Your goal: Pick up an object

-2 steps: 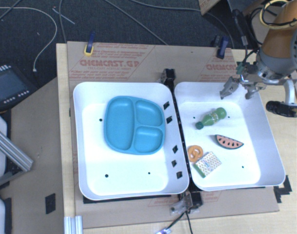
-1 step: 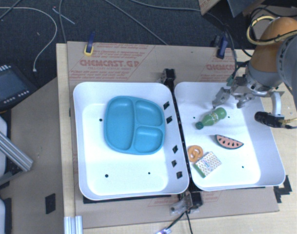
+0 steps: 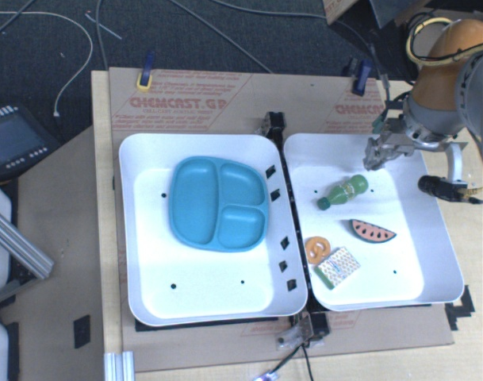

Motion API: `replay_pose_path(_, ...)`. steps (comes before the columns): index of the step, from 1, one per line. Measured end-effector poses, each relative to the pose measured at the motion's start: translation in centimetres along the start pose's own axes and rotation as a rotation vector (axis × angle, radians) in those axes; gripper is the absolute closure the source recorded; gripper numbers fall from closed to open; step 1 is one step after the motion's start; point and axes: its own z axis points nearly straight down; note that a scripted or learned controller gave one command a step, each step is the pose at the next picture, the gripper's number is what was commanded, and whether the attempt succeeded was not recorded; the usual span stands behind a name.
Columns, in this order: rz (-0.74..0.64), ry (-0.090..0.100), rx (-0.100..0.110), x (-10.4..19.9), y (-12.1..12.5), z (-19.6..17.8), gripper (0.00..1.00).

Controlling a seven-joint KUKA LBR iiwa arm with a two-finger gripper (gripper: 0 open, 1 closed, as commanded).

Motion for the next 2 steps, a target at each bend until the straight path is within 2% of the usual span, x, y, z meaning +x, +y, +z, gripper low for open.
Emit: replay_pose_path(2, 0.001, -0.001, -0.005, 1.8, -0.3, -10.3, 1.00)
